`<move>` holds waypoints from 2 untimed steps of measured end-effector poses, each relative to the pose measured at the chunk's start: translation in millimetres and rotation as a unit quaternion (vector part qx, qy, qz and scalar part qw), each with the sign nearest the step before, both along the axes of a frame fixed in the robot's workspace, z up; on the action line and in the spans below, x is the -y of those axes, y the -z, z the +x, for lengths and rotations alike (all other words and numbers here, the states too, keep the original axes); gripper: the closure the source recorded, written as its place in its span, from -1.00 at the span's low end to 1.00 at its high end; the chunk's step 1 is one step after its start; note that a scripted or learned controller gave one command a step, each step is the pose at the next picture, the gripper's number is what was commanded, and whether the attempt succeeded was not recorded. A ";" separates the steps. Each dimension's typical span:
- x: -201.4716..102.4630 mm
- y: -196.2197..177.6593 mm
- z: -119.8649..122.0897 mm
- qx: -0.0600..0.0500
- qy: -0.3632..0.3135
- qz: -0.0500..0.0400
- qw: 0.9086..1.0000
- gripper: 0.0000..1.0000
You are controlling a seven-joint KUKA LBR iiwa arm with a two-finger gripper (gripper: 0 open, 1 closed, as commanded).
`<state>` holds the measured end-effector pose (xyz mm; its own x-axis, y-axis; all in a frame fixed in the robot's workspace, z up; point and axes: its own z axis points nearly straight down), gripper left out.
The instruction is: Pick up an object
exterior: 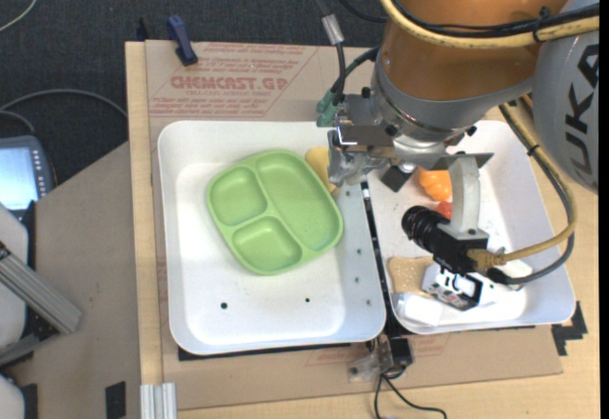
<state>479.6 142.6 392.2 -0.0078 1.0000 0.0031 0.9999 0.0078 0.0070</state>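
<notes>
Arm above two bins, one green tray.

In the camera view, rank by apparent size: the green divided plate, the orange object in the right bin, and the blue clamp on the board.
1. green divided plate, by far the largest.
2. and 3. orange object and blue clamp look alike; the arm hides part of the orange object, so no ranking.

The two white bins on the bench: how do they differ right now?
The left bin holds a green divided plate lying flat, with a yellow object peeking out behind it; the right bin holds smaller things, among them an orange object. The left bin lies in open view, while the arm hangs over the right bin and hides much of it. Both are shallow, white and side by side.
</notes>
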 end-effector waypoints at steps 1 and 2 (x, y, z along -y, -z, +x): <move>144.0 -6.0 10.1 -0.001 0.011 -0.003 1.000 1.00; 114.2 85.0 -1.7 -0.009 0.004 -0.002 1.000 1.00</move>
